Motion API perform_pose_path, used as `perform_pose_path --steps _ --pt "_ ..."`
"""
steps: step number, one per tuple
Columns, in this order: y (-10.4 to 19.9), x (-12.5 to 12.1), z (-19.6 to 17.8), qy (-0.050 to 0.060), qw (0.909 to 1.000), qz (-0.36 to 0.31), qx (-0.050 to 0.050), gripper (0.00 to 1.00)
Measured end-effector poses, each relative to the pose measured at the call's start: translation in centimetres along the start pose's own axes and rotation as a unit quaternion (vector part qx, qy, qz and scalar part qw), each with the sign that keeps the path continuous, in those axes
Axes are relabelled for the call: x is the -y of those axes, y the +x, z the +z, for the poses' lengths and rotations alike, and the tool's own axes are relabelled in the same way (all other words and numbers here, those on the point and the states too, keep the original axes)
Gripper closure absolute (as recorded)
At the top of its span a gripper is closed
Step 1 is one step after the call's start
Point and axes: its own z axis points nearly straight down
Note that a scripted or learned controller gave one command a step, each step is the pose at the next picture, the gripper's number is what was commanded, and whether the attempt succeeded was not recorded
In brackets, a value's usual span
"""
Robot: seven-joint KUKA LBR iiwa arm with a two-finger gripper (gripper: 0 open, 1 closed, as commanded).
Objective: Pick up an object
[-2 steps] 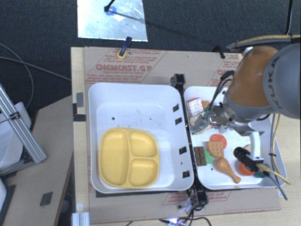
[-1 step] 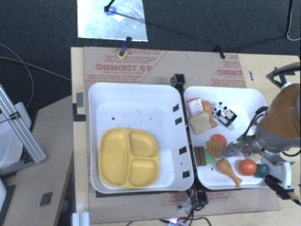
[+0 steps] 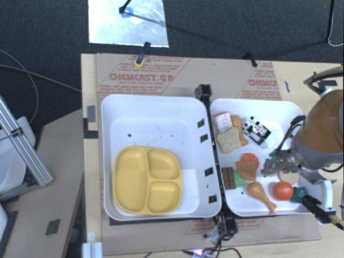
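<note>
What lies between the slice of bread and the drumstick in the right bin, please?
In the camera view, the waffle with a red piece at its top edge sits between the slice of bread and the drumstick.

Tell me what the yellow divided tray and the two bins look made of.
Yellow tray: likely moulded plastic, matte, with soft rounded compartment walls. Left bin and right bin: seemingly thin white plastic, smooth, slightly glossy, with rounded corners.

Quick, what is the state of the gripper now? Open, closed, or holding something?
Gripper: over the right bin, beside the waffle and tomato; open or closed cannot be told, and nothing is seen held.
</note>
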Motion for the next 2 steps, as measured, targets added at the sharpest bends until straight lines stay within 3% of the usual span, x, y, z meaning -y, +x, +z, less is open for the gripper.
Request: perform_pose_path --steps 1,2 --pt "12.7 -0.4 -10.6 -0.004 1.0000 -0.008 -0.002 1.00" --pt "18.2 -1.1 -16.3 -0.002 1.0000 -0.005 -0.002 1.00"
